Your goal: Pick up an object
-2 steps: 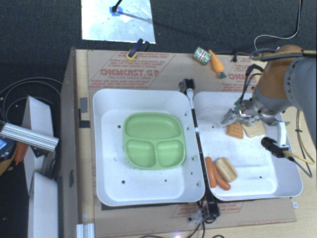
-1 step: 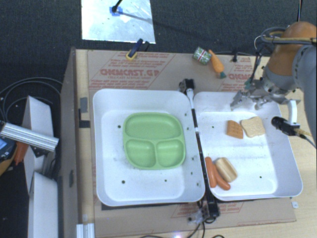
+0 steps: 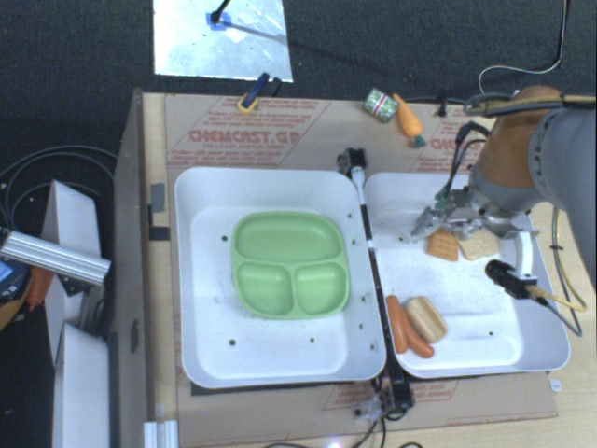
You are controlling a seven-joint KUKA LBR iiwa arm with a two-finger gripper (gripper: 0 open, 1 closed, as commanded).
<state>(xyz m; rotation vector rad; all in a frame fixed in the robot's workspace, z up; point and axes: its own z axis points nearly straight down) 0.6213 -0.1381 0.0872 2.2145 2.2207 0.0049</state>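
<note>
My gripper [image 3: 440, 220] is low over the back of the right bin [image 3: 541, 343], at the end of the grey arm with the orange band. Just below it lie an orange waffle-like square [image 3: 443, 246] and a pale toast piece [image 3: 478, 247], side by side and close to the gripper's tip. Nothing shows held in it. Nearer the front of the same bin lie a bun [image 3: 427, 318] and a reddish sausage [image 3: 399, 326] next to each other.
A green divided tray [image 3: 289, 264] lies in the left bin [image 3: 201, 343]. Behind the bins, on the cardboard, sit a small green can [image 3: 381, 104], a toy carrot [image 3: 409, 119] and a yellow and blue clip [image 3: 255, 93]. A black divider runs between the bins.
</note>
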